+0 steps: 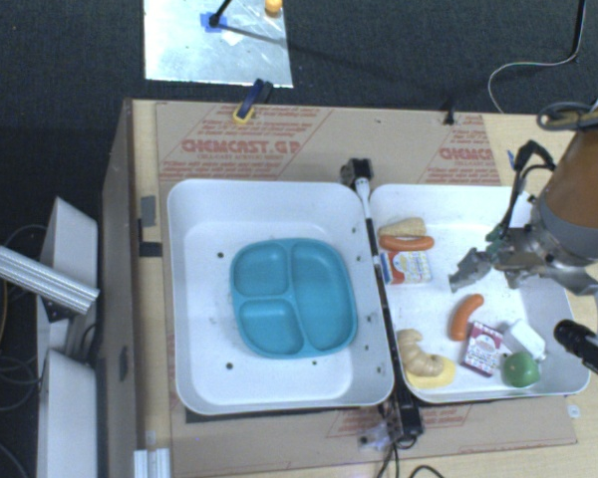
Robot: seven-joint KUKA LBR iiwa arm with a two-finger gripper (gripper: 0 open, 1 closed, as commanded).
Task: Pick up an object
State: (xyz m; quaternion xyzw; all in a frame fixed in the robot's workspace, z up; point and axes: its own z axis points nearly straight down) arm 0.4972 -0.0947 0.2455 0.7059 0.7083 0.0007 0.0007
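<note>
My gripper hangs over the middle of the right bin, reaching in from the right. Nothing shows in its grasp. Just below it lies an orange sausage. To its left sit a toy hot dog and a small red-and-white packet. Along the bin's front edge are a pale yellow pastry-like piece, a pink and red box, a white object and a green ball.
The left bin holds a blue divided plate. A ridge with a black clip at its far end separates the two bins. The arm's orange band stands over the right bin's right side.
</note>
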